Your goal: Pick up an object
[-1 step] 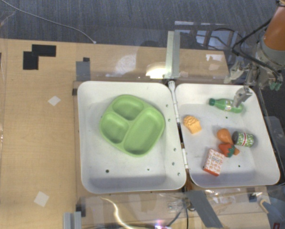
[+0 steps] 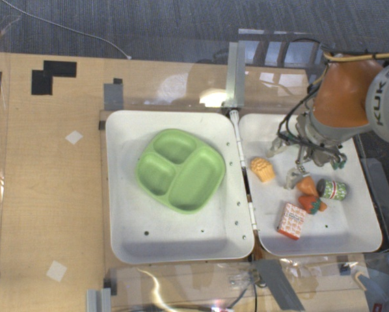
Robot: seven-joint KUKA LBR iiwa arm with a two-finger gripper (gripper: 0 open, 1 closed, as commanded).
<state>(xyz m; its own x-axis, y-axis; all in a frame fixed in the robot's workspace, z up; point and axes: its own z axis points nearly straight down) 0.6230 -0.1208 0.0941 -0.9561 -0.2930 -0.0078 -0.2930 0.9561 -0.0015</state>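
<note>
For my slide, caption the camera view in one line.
KUKA arm's gripper hovers over toy food in the right bin; a green divided plate sits in the left bin.

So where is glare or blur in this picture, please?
In the camera view, a bright glare patch sits on the bench just above the left bin; the green tray is sharp with a soft shadow; the pincer looks slightly blurred.

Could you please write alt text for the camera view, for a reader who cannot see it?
A grey arm with an orange band reaches in from the right, its gripper low over the right bin, just above an orange toy. Nearby lie a yellow toy, a small can and a small carton. The left bin holds a green divided plate.
</note>
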